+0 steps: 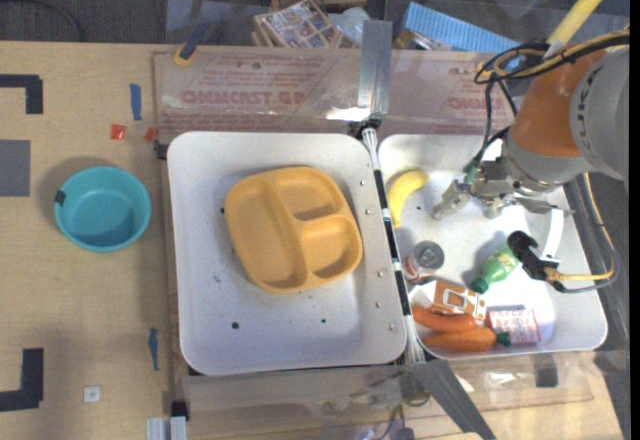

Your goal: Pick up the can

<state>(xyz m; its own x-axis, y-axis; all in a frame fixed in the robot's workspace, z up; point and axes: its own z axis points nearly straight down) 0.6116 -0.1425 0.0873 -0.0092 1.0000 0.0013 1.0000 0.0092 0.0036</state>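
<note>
**Grey can low in the right bin, jaws hanging above it**

Grey and round, the can [428, 255] sits in the right bin [585, 328], close to that bin's left wall, its top facing my camera. Just above it lies a banana [404, 192]; just below it, a small orange-and-white carton [456, 302] and two carrots [455, 328]. To its right, a green bottle [496, 268] lies tilted, and a red-and-white packet [518, 323] rests near the bin's lower edge.

I see the jaws [478, 196] over the upper middle of this bin, up and to the right of the can and apart from it. They stand spread, with nothing between them. The arm [565, 123] comes in from the right.

Next door, the left bin [200, 258] carries a yellow divided tray [293, 226]. Farther left, on the surface [60, 328], stands a teal bowl [101, 208].
</note>
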